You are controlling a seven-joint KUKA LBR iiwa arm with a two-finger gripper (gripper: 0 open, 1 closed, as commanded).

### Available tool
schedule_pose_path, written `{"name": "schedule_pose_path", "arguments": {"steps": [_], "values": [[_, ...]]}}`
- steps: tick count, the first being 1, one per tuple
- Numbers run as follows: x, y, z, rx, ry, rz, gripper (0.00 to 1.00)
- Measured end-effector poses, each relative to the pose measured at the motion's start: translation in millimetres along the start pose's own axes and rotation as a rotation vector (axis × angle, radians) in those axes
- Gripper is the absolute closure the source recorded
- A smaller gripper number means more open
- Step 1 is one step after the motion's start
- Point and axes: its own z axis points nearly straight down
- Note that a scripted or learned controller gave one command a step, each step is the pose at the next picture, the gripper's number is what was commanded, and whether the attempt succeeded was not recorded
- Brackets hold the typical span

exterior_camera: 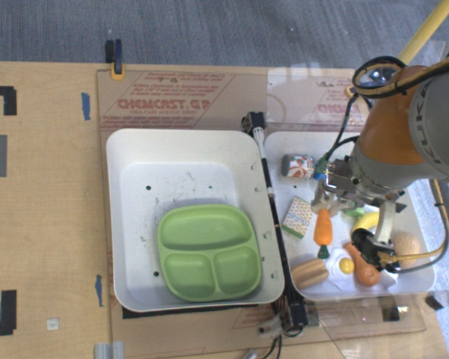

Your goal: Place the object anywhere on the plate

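A green three-compartment plate [206, 251] lies in the left white bin [127, 170]. An orange toy carrot [323, 229] is in the right bin [423, 279], standing lengthwise up the picture. Its upper end sits right under my gripper [326, 203], which reaches down over the right bin's middle. The gripper's body hides where it meets the carrot, so I cannot tell whether they touch. The grey and orange arm [393, 137] comes in from the right above the bin.
The right bin also holds a small can [298, 165], a patterned box [298, 216], a bread roll [309, 272], a fried egg [343, 265], a yellow fruit [367, 220] and a tan bun [407, 245]. A black divider [269, 200] runs between the bins.
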Motion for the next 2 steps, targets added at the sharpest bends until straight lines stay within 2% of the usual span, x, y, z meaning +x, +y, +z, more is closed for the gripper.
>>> {"name": "schedule_pose_path", "arguments": {"steps": [1,2], "values": [[44.3,-60.7,-23.1,0.006,0.002,0.247,1.0],[116.2,-59.3,-6.2,0.0,0.002,0.244,1.0]]}}
